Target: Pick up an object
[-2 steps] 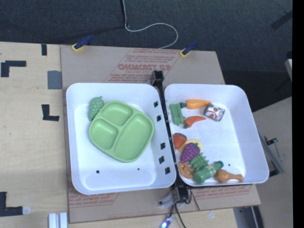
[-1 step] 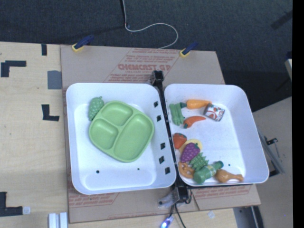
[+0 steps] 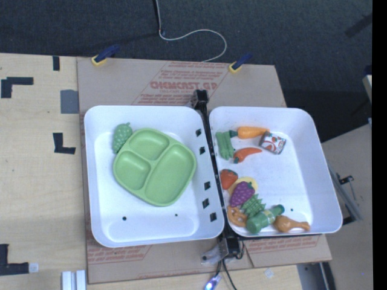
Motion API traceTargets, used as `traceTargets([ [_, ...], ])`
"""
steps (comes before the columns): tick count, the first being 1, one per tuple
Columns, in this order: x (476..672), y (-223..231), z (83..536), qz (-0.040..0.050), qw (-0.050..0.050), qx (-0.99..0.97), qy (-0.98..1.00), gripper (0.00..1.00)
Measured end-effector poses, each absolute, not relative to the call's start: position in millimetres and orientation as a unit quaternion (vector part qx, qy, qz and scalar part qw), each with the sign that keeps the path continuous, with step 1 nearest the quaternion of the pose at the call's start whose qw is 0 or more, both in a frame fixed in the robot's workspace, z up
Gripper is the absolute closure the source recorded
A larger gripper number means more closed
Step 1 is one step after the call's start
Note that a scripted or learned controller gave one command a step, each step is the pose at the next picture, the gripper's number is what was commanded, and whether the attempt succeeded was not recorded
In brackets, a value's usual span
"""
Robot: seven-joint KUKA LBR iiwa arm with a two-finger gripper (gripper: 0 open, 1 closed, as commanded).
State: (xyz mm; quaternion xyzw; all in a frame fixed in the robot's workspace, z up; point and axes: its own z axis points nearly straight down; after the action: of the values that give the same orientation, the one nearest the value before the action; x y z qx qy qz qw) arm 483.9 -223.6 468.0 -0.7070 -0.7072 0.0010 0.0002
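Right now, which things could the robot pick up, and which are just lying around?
To pick up: carrot, can, purple grapes, green grapes, green divided plate.

Just lying about: white cable, cardboard sheet, two clamps.

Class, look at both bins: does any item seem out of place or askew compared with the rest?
One does: a green bumpy toy lies alone in the left bin, touching the green divided plate, while the other toy foods crowd the right bin. The small can there lies tipped on its side.
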Motion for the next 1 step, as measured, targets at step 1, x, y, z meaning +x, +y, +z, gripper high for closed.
traceTargets([
  [1, 484.1, -223.6, 452.5, 0.001, 0.0, -0.707, -0.707, 1.0],
])
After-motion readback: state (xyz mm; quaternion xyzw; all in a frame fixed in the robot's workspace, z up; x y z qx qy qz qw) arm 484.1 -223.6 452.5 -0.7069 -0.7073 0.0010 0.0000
